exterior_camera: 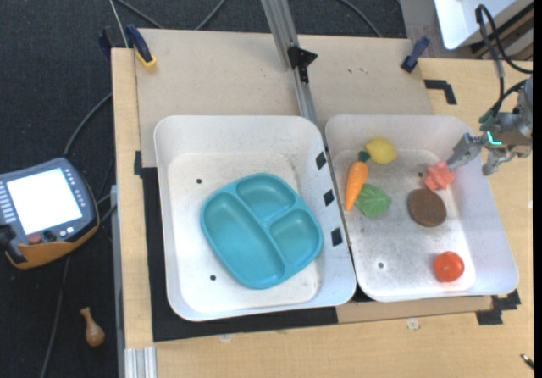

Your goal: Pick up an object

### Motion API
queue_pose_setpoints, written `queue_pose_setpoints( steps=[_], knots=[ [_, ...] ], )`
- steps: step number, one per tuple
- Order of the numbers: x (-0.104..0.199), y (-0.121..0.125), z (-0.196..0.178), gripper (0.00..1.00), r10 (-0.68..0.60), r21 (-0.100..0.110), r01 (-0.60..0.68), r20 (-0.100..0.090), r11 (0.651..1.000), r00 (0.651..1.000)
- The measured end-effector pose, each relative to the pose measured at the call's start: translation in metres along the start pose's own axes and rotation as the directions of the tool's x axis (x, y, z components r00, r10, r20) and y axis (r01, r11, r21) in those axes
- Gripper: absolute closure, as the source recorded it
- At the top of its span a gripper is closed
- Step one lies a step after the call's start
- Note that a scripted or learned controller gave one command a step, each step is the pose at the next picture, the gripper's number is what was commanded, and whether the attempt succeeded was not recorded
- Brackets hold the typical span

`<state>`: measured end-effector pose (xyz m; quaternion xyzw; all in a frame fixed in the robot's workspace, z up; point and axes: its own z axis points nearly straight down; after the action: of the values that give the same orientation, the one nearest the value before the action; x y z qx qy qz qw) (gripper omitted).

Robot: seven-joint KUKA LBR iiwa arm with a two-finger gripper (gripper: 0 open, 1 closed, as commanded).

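A handheld control pendant with a pale screen lies far left, off the bench, on the dark floor. On the bench, the left bin holds a teal divided plate, lying flat toward the bin's near right. A grey metal post slants down from the far edge and ends between the two bins.

The right bin holds the toy food. An orange carrot lies along its left side, its tip pointing near, touching a green leafy piece just to its right. A yellow lemon sits farther back, close to the carrot's top. A brown round piece rests mid-bin, with a pink piece just beyond it. A red tomato sits alone at the near right.

The gripper hangs over the bin's far right rim, fingers spread apart with nothing between them; its left finger is near the pink piece, though contact cannot be told.
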<state>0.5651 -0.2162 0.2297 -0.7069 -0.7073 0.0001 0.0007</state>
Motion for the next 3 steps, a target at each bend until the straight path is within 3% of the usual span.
queue_pose_setpoints(
  steps=[1,3],
  knots=[
    [0.000,0.000,0.000,0.00,0.000,-0.001,0.000,0.000,1.000,1.000],
    [-0.004,-0.011,0.114,0.00,0.001,0.006,-0.001,-0.003,1.000,1.000]
  ],
)
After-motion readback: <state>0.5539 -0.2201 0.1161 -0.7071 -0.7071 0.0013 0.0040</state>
